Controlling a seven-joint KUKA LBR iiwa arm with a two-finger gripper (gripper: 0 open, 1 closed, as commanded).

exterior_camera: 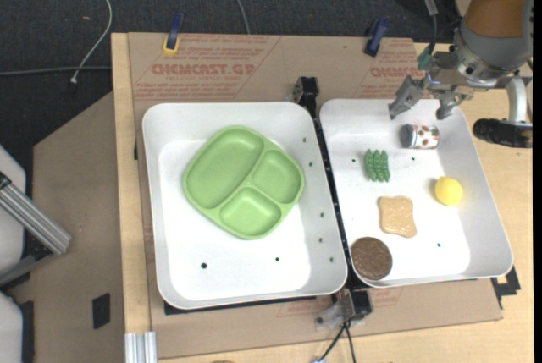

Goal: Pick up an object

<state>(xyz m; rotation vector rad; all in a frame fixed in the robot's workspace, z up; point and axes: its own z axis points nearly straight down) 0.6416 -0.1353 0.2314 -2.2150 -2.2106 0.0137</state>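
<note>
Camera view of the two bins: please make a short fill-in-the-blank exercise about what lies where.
1. The green divided plate lies in the ____ bin.
2. The lemon has the colour ____.
3. The gripper hangs over the ____ bin's far edge.
4. The plate has ____ compartments.

Missing words: left; yellow; right; three
</note>
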